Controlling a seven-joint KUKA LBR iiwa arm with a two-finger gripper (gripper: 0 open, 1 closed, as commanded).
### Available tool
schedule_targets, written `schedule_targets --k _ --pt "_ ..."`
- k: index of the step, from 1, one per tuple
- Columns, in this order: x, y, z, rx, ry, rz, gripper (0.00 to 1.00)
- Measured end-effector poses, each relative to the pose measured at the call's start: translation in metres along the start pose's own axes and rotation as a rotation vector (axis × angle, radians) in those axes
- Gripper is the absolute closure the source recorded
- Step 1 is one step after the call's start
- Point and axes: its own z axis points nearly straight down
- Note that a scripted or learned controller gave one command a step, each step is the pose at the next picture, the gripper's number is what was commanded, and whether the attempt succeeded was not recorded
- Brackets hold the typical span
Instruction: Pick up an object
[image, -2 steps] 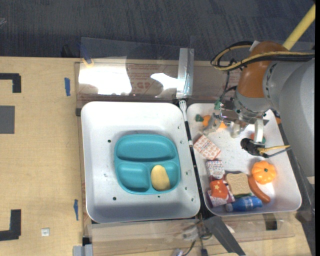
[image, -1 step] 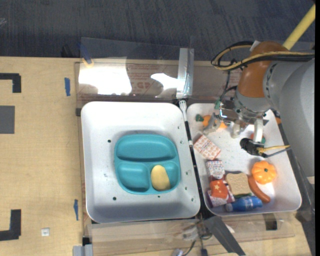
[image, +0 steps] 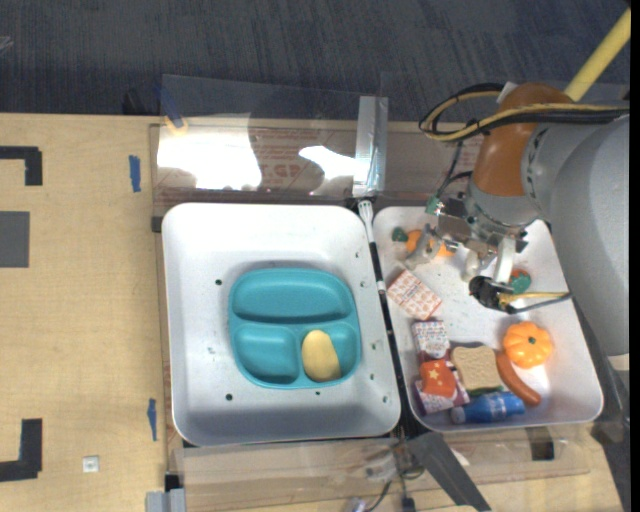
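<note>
My gripper (image: 458, 246) hangs low over the far part of the right bin (image: 585, 395), on the grey arm with the orange band. Just to its left lies a small orange and green piece (image: 402, 237). A pink checkered packet (image: 413, 294) lies in front of the gripper, to its left. Further forward sit an orange pumpkin (image: 527, 343), a slice of bread (image: 476, 366), a red and orange item (image: 437, 380) and a blue bottle (image: 492, 407). I see nothing held in the gripper.
The left bin (image: 190, 300) holds a teal divided tray (image: 290, 300) with a yellow potato-like thing (image: 320, 355) in its front right compartment. A second patterned packet (image: 431, 336) and a long orange piece (image: 520, 385) lie in the right bin. A small green thing (image: 521, 285) sits by the gripper's right.
</note>
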Motion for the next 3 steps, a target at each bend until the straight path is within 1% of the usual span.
schedule_targets --k 1,2,3 --pt "-0.002 0.001 0.000 0.007 0.007 0.046 0.00" --pt "0.002 0.002 -0.027 -0.026 -0.003 -0.149 0.00" --pt "-0.006 0.005 0.000 -0.010 0.007 -0.127 0.00"
